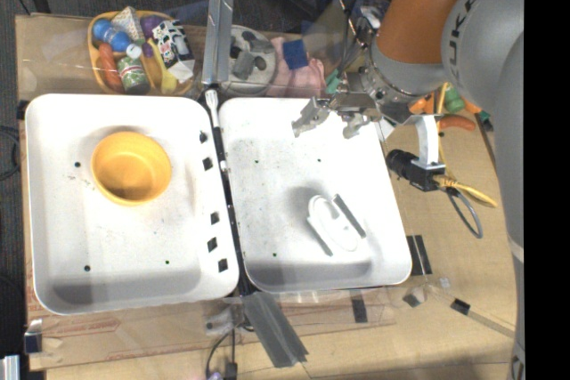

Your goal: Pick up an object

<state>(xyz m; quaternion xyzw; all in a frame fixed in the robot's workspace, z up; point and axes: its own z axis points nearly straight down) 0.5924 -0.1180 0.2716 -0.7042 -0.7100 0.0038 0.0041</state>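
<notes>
A: Camera view: jaws (333,121) hang spread and empty over the right bin's (267,262) far edge.

B: Approach step, then. The white piece (331,223) lies below them, nearer us; descend there.

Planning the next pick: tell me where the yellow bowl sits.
The yellow bowl sits in the left bin, in its upper-left part, just below the basket of small items.
</notes>
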